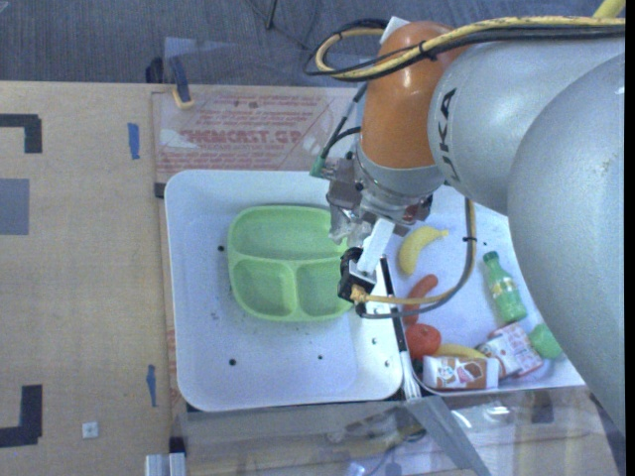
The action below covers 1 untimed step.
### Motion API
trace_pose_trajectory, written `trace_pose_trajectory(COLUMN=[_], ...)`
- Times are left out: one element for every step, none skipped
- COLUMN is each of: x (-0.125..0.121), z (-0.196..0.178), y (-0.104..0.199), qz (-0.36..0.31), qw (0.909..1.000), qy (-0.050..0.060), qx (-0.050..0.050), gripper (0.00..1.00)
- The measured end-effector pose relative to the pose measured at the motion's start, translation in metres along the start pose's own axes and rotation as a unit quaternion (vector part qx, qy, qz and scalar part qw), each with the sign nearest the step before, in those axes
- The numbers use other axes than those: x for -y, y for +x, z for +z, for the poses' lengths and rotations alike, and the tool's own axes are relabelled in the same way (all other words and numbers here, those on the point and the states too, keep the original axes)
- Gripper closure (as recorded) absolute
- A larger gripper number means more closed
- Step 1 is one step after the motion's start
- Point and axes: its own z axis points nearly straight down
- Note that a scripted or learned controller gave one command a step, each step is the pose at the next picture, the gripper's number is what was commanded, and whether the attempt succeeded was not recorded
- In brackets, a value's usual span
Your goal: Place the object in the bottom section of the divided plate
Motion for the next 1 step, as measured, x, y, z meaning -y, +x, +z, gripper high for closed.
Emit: trace_pose_trajectory(x=[0.0831], z=[-0.0401], y=[0.0452], qz=[0.055], qw=[0.9985], qy=[0.0], qx=[0.0], gripper=[1.0])
